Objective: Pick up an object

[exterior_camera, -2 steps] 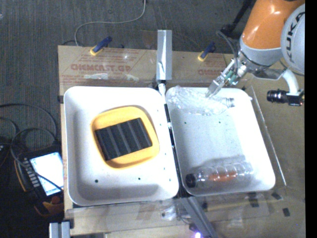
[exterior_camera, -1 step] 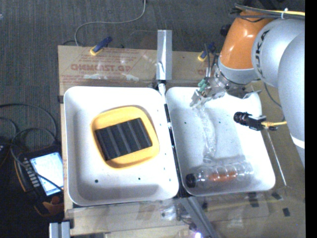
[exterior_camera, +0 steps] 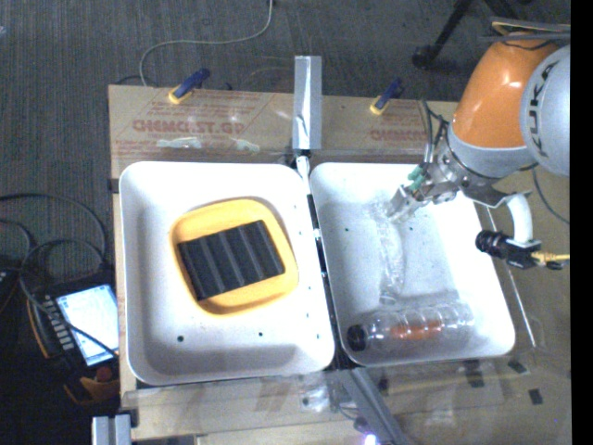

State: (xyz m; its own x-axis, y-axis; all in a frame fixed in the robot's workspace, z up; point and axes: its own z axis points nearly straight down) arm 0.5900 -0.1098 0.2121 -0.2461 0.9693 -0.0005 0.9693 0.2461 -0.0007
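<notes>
Bottle (exterior_camera: 412, 327): clear plastic, lying on its side along the near wall of the right bin (exterior_camera: 482, 276), dark cap end toward the divider between the bins, orange-tinted contents showing through its ribbed body.
Clear film strip (exterior_camera: 389, 248): a crinkled transparent piece, hard to make out against the white floor; it seems to run from just above the bottle up toward the gripper, and may be touching the bottle at its lower end.
Yellow tray (exterior_camera: 236, 253): rounded yellow object with a black ribbed insert, lying flat near the middle of the left bin (exterior_camera: 148, 248), well apart from the bottle.
Handheld device (exterior_camera: 83, 323): lit screen, on the floor to the left of the bench, with dark cables around it.
Gripper (exterior_camera: 412, 193): low over the far part of the right bin, at the upper end of the film strip; whether its fingers are spread or pinched together cannot be told, since they blur into the film.
Arm (exterior_camera: 505, 100): grey with an orange band, reaching in from the right above the bin's far right corner.
Blue clamps (exterior_camera: 188, 84): two on the cardboard-covered far edge of the bench, beyond the bins.
</notes>
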